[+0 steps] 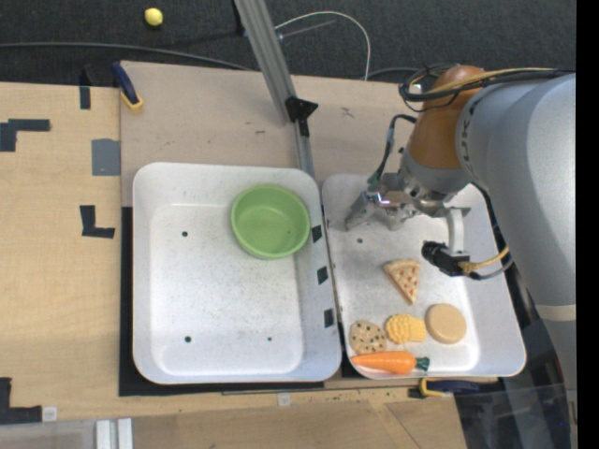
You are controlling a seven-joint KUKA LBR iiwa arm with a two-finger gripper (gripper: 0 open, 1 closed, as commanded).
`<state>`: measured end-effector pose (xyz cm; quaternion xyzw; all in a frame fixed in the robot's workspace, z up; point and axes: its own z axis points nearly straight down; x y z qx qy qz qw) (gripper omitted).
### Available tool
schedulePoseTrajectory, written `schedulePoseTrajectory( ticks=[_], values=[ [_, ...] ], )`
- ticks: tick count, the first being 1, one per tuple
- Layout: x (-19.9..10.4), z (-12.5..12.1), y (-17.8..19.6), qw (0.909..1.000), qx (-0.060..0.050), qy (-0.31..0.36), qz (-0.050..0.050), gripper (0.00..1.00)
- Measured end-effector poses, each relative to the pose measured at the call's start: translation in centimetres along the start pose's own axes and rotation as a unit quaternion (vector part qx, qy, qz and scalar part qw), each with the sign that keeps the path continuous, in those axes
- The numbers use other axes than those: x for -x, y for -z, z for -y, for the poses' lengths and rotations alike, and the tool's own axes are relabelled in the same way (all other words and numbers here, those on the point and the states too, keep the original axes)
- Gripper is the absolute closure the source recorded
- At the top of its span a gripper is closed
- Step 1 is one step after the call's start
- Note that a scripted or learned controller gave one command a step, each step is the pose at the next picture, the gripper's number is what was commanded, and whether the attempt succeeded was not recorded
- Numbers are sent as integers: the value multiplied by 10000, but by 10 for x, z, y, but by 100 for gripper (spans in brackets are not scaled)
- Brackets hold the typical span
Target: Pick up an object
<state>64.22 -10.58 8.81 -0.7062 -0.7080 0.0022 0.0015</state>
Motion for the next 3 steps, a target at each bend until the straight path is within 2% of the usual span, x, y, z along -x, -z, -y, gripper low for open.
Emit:
schedulePoseTrajectory(
  ticks=[1, 2, 3],
  values=[
    [0, -1, 13, 10000, 14, 6, -1, 100],
    [4, -2, 76, 10000, 53, -9, 1, 100],
    [5, 1, 119, 10000, 43, -7, -1, 100]
  ],
)
